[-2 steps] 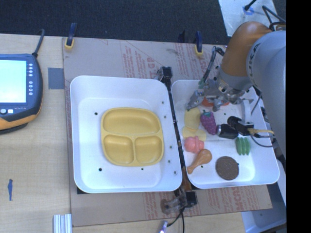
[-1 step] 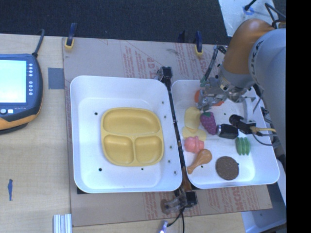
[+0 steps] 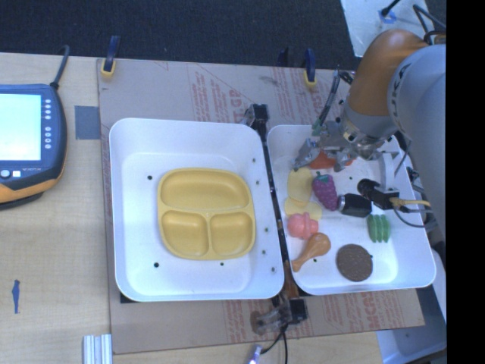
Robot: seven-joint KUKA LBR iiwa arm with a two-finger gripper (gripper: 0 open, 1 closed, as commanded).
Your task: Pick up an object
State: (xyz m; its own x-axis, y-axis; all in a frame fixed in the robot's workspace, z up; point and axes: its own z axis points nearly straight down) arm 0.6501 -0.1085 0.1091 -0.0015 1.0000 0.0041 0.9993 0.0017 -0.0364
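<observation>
1. Nearest the camera in the right bin (image 3: pixel 402 262) lies a brown disc (image 3: pixel 354 262), flat on the floor. A tan drumstick (image 3: pixel 312 249) is just to its left.
2. Farther back I note a pink lump (image 3: pixel 303 224), a yellow piece (image 3: pixel 299 188) and a purple grape cluster (image 3: pixel 326 192), all close together. A green piece (image 3: pixel 378 227) sits apart to the right.
3. I find the gripper (image 3: pixel 324 152) at the far end of the right bin, directly over a small red-orange piece (image 3: pixel 326 161). I cannot tell whether the gripper is open or closed, nor whether it is touching that piece.
4. I judge the red-orange piece to be the likely target. Like the others it looks like moulded toy food: light, stiff, smooth, not fragile, and prone to slip or skid when nudged.
5. I would take it across its narrowest width. It is partly hidden, so its shape is uncertain.
6. The grape cluster's bumpy surface should give better purchase. The disc lies too flat to pinch easily.
7. The left bin (image 3: pixel 136 203) holds a yellow divided tray (image 3: pixel 204 180), well apart from the gripper.
</observation>
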